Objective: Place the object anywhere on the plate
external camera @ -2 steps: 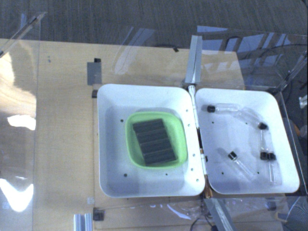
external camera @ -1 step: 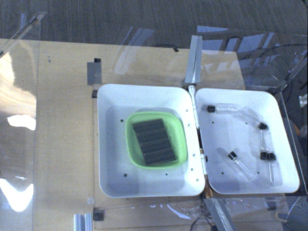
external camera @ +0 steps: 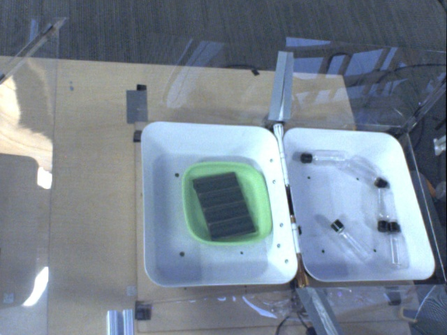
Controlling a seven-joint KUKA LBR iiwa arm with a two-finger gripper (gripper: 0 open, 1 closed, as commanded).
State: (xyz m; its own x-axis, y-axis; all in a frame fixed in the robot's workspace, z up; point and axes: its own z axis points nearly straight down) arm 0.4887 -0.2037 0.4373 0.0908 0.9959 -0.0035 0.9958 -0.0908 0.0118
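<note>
left bin [external camera: 160, 257], on table [external camera: 77, 208] | green plate [external camera: 192, 187] in it | dark ribbed block [external camera: 223, 206] lying flat on plate, long axis running upper-left to lower-right | no readable writing | right bin [external camera: 412, 257]: four clear vials with black caps [external camera: 347, 236], scattered apart | jaws state: cannot tell

1. Lighting: bright and even; both white bins [external camera: 209, 137] are nearly washed out.
2. Glare: pale reflections streak the frame's left and upper right.
3. Shadows: soft, faint, inside the bins.
4. Focus: slightly soft overall.
</note>
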